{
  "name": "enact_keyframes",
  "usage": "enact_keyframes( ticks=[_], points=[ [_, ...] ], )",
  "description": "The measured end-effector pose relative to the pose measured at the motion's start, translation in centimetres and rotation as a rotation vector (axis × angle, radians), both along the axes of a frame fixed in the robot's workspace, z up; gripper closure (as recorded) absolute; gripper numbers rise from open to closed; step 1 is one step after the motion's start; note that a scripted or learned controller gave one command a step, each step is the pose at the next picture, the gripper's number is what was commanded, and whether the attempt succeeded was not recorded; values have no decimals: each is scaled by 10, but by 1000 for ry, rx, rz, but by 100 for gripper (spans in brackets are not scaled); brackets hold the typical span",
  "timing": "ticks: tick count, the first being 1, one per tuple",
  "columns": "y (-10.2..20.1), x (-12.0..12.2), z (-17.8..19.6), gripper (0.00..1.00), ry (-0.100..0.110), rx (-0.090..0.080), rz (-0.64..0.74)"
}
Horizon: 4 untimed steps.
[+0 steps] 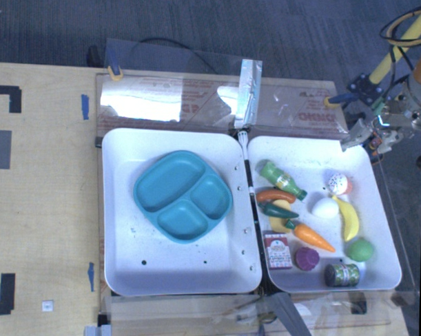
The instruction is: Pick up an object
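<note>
Nothing is picked yet, as I read it: every candidate object lies loose in the right bin, and I judge we are at the very start, before any approach. The nearest things to the arm's side are the yellow banana, lying lengthwise near the right wall, the white ball with red spots just above it, and a plain white egg-like piece touching or nearly touching the banana's left side. Below the banana sits a green round fruit, and near the front wall a small green tin on its side.

Toward the bin's left half I see a green bottle lying at a slant, an orange-red pepper-like piece beneath it, a dark green vegetable under that, a carrot pointing lower right, a red and white carton and a purple round piece just beside the carton.

The left bin carries one teal divided plate with three compartments, all bare.

The claw sits up at the right bin's far right corner, over the rim rather than over any object; I cannot tell from this slant how it is set. My next move, I think, calls for choosing something with clear room around it, such as the tin or the green fruit, moving over it and descending. The crowded middle cluster looks riskier for a clean grasp.
</note>
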State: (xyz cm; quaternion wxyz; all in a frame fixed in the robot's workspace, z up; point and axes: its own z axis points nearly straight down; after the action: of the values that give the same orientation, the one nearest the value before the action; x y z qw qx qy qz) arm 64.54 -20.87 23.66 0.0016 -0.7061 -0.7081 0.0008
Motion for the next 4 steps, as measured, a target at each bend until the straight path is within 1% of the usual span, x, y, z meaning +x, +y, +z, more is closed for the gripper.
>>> enact_keyframes(
  ticks=[1,2,3,4],
  points=[
    [0,-19,-133,0,-6,5,26],
    [8,-70,-149,0,-11,6,-27],
    [7,-88,-149,0,-14,6,-4],
    [16,-88,-150,0,-10,-4,16]
  ],
)
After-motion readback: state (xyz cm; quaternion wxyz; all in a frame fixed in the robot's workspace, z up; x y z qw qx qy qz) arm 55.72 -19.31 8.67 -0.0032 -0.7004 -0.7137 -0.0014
